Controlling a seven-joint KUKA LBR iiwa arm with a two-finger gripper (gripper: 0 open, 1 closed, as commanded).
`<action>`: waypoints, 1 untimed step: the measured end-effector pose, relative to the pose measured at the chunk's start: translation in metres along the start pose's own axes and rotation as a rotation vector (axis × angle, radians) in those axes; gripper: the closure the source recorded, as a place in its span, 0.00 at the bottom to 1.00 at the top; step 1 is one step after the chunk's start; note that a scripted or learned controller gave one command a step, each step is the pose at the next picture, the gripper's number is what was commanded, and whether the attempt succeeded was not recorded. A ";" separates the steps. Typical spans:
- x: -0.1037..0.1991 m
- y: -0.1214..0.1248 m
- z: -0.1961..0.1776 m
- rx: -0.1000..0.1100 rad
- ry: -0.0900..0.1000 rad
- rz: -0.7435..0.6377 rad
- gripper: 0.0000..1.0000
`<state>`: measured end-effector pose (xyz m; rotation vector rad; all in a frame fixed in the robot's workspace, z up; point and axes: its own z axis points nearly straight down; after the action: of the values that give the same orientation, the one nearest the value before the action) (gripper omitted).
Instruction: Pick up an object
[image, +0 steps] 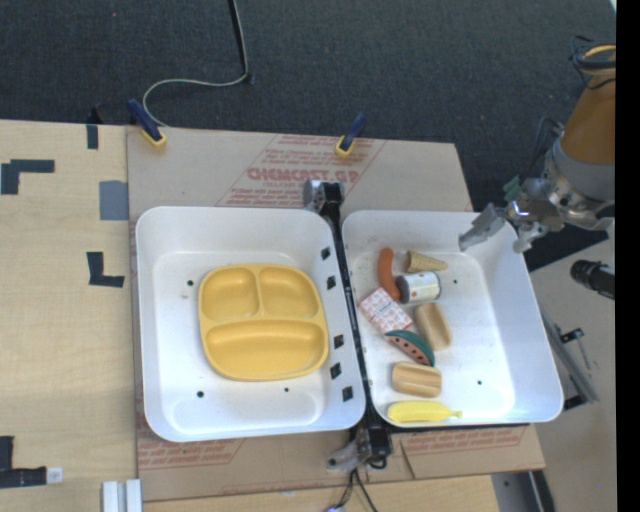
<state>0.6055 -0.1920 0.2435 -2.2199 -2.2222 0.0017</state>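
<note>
My hand (500, 222) hovers over the right bin's (520, 330) far right corner, above the rim; can't tell how it's set. Toy food clusters in that bin: sausage (386, 269), cone (424, 263), can (418, 289), melon slice (411, 346), bread (416, 379), banana (422, 411). Yellow divided plate (264, 322) sits in the left bin (160, 300).

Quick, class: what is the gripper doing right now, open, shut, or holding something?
Gripper: above the right bin's far right corner, holding nothing; open or shut cannot be told.
</note>
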 end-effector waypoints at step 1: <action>0.033 0.009 0.112 0.000 0.001 0.000 0.00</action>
<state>0.6146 -0.1587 0.1319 -2.2189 -2.2218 0.0006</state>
